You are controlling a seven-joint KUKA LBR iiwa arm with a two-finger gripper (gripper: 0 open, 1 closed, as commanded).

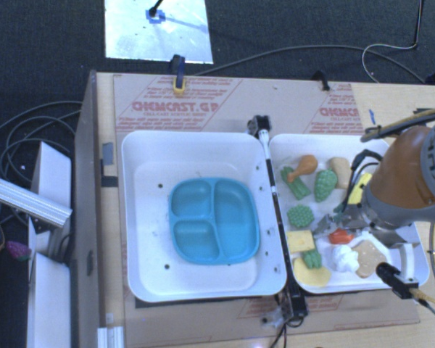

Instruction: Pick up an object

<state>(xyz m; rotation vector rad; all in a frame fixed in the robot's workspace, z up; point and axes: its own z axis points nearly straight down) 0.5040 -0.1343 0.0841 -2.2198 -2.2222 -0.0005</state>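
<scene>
The right white bin (279, 167) holds several toy foods: an orange drumstick (302, 167), a beige piece (340, 170), green pieces (325, 185) (299, 215), a yellow cheese block (300, 241), a small red piece (341, 235), a white lump (341, 257) and a tan slice (367, 258). My gripper (335, 227) reaches in from the right and is low in this bin, right at the red piece, just above the white lump. The wrist hides how the gripper meets the red piece. A yellow item (357, 188) is partly hidden behind the arm.
The left white bin (148, 158) holds a blue divided plate (214, 220). A black divider bar (272, 187) runs between the bins. The orange-banded arm (406, 176) covers the right bin's right side. Cables lie on the dark floor at the left.
</scene>
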